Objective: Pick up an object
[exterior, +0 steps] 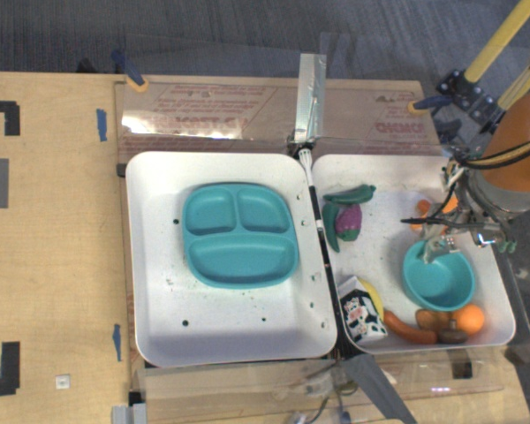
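The right bin holds several small things. A purple eggplant with a green top lies near its left wall. A teal bowl sits at the right. An orange ball and a reddish sausage lie along the front wall. A black-and-white spotted item with a yellow part rests in the front left corner. My gripper hangs low over the bowl's far rim, under the grey wrist and orange band. A small orange piece lies just behind it, partly hidden by cables.
A teal divided plate lies in the middle of the left bin. A metal divider post rises behind the wall between the bins. Yellow struts and the arm's body crowd the right bin's far right corner.
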